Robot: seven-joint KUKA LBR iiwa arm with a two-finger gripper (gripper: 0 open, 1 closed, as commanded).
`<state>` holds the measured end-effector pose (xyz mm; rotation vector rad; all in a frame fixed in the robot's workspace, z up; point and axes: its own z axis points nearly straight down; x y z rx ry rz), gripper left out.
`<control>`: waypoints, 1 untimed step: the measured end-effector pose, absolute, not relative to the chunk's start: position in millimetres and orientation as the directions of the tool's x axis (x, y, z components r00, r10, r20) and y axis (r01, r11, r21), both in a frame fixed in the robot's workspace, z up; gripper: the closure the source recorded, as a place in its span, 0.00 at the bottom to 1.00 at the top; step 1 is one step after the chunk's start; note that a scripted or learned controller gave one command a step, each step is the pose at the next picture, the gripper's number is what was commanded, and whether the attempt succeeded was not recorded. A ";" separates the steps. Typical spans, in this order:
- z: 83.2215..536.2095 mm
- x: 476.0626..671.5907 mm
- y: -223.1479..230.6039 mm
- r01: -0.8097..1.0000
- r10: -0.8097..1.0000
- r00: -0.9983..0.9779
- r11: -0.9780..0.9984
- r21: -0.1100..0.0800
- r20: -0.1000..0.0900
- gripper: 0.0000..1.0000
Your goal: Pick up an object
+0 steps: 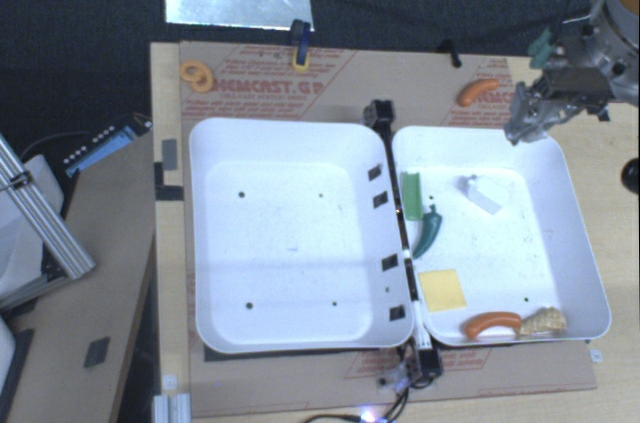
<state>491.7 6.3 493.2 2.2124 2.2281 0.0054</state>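
Reaching into the right bin [585, 241] is the step in hand, and it looks barely begun: the gripper [522, 123] hangs over the bin's far rim, above its upper right corner, with nothing between its fingers. Whether it is released or clenched I cannot tell.

To do the step well, I would judge a lone piece the safest choice. The white block [481, 195] lies by itself in the upper middle of the bin floor, apart from the walls, so the fingers could straddle it with room on either side. A straight descent, centred over the block, should keep a fingertip from nudging it away.

From the gripper, the block sits down and to the left, near but not beneath it. The green pepper [427, 230] lies farther left, just beside the green strip [410, 195] at the divider. The yellow square [442, 290] lies flat and looks hard to pinch. The sausage [491, 323] and cone [543, 320] rest against the near wall, well apart from the gripper, which could crowd a finger.
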 end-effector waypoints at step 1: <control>492.6 493.2 19.7 1.000 1.000 -0.005 0.005 0.003 0.001 1.00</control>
